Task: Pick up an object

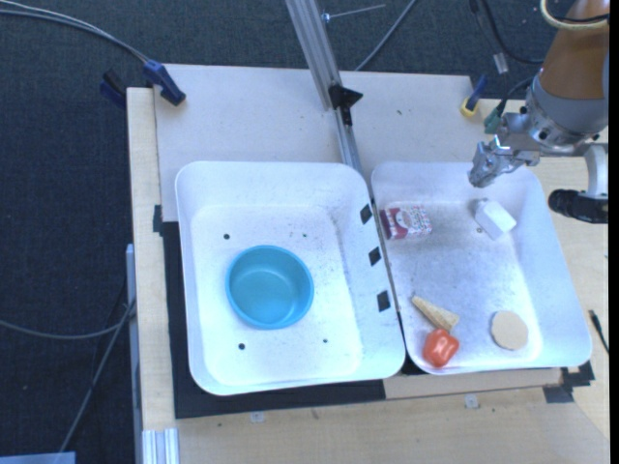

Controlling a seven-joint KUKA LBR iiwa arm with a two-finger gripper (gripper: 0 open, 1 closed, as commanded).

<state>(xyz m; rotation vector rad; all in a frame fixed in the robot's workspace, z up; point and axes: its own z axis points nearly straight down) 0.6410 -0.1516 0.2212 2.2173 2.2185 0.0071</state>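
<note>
While the gripper (483,174) hovers, a white block (494,218) lies just below it

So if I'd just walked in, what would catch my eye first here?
Probably the bright blue bowl, alone in the left white bin. Next, the grey and orange arm coming in at the upper right, its gripper hanging over the far end of the right bin, just above a small white block. A red pepper glows at that bin's near edge.

The red-and-white packet (405,222) in the right bin (561,288) bears print too small to read.
</note>
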